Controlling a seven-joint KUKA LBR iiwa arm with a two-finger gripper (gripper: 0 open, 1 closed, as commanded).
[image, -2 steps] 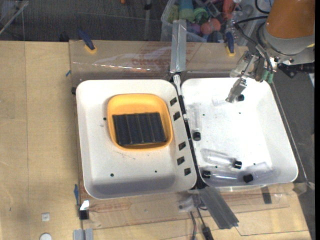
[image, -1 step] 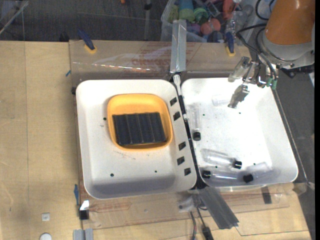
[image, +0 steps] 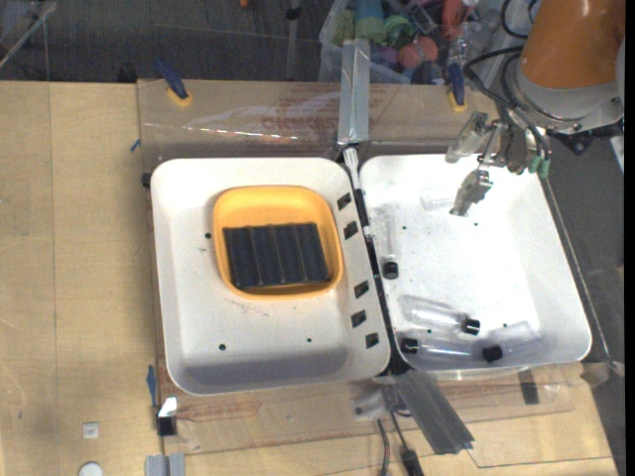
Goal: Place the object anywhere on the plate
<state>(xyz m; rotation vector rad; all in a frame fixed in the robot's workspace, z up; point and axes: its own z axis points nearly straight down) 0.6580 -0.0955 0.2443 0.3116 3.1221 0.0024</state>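
A dark grey ribbed rectangular object (image: 276,254) lies flat in the hollow of a yellow plate (image: 230,206). The plate sits in the left white bin (image: 189,345). My gripper (image: 467,175) hangs over the back part of the right bin (image: 561,296), well to the right of the plate and apart from the object. Its two metal fingers (image: 470,194) stand apart and open, with nothing between them.
Clear plastic tubes with black caps (image: 451,321) lie along the front of the right bin, and a small black piece (image: 390,266) lies near the divider. A metal strip (image: 353,97) runs back from between the bins. A box of coloured toys (image: 417,13) stands behind the bench.
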